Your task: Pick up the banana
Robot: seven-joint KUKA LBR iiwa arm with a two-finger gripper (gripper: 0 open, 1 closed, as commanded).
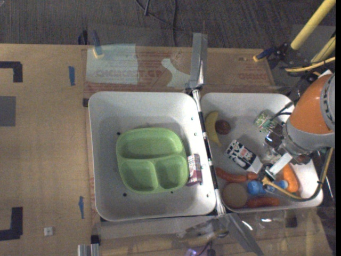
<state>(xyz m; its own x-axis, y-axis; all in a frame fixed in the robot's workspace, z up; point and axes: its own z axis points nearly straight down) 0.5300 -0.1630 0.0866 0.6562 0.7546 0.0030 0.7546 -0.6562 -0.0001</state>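
Observation:
The banana (pixel 212 127) is yellow and lies along the left wall of the right bin (pixel 250 101), near its far corner. A small brown ball (pixel 222 126) touches its right side. My gripper (pixel 274 154) hangs over the right half of that bin, well to the right of the banana and beyond a black-and-white carton (pixel 241 154). The grey wrist and orange band (pixel 314 111) cover the gripper from above, and nothing can be seen held in it.
The near end of the right bin holds a red sausage shape (pixel 232 175), a brown disc (pixel 234 194), a blue piece (pixel 254 186) and an orange carrot (pixel 291 178). The left bin (pixel 101 143) holds a green divided plate (pixel 152 159) with a small box (pixel 193 169) beside it.

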